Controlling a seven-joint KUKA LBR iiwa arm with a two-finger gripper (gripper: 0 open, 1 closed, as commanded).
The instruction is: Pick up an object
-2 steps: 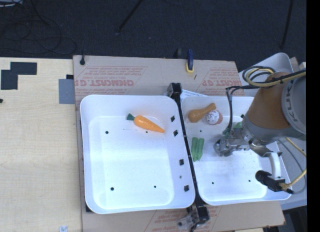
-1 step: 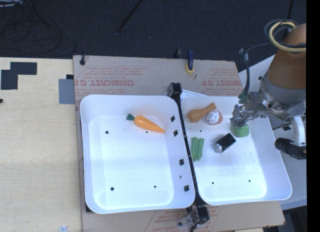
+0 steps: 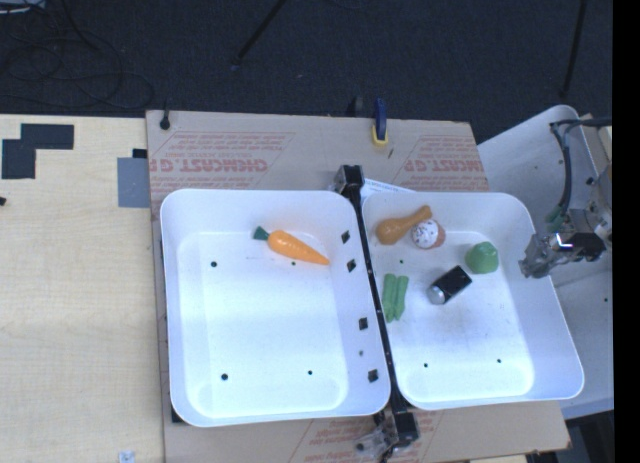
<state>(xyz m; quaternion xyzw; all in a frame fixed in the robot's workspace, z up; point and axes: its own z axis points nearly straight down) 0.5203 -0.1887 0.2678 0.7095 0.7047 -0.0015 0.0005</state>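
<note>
Operator, your two shallow white plastic bins lie left of the gripper (image 3: 545,256): the near bin (image 3: 545,351) just beside it, the far bin (image 3: 185,351) well beyond. Whether the pincer is spread or pressed together cannot be told; it sits outside the near bin's right rim, pinching nothing visible. The orange toy carrot (image 3: 295,245) lies in the far bin. Nearer you find the tan drumstick-shaped toy (image 3: 400,224), green bean pods (image 3: 395,296), black cylinder (image 3: 451,284), round green object (image 3: 482,257), and white speckled ball (image 3: 428,235).
</note>
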